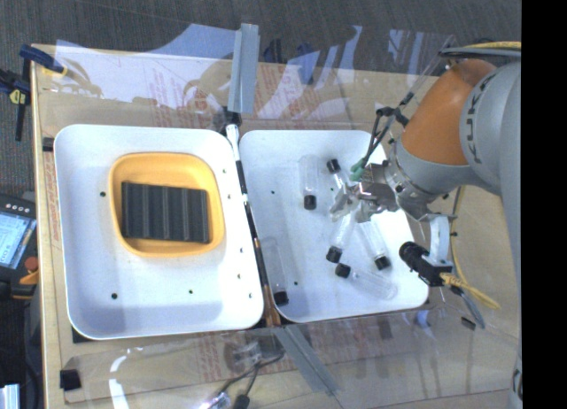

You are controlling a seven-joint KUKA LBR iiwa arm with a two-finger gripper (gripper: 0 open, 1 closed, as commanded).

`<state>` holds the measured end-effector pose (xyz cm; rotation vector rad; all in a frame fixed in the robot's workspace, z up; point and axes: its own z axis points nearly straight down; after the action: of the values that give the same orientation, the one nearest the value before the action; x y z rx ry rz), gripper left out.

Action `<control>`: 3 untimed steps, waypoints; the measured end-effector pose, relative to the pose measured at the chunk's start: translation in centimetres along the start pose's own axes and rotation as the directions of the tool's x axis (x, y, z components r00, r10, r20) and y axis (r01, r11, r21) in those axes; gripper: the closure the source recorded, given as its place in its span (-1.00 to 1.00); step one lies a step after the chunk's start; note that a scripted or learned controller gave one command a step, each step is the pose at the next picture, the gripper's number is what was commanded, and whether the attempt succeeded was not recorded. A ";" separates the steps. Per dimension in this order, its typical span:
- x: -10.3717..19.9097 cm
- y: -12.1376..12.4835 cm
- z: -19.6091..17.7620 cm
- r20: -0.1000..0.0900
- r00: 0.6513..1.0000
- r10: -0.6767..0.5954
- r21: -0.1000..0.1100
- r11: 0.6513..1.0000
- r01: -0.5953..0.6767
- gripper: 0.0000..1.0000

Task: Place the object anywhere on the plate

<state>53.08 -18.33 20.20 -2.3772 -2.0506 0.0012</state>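
Nearest, scattered clear vials (pixel 376 248) in right bin (pixel 283 221); claw (pixel 354 195) above them, grip unclear; yellow plate (pixel 164 173) waiting left.

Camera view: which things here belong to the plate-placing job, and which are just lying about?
Job:
yellow rectangular plate with dark ribbed centre, in the left white bin
clear plastic vials with black caps, in the right white bin
gripper, over the vials

Lying about:
blue-screened device at the bench's left edge
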 end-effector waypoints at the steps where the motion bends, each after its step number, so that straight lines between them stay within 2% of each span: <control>1: 7.3 1.9 -10.2 0.001 0.986 -0.170 -0.001 0.986 0.170 1.00; 2: 11.2 6.8 -4.7 0.000 0.888 -0.459 0.002 0.888 0.459 1.00; 3: 11.2 6.9 -4.7 0.000 0.889 -0.459 0.001 0.889 0.459 -1.00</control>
<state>61.51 -8.22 24.95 -1.8251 -2.5528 0.0019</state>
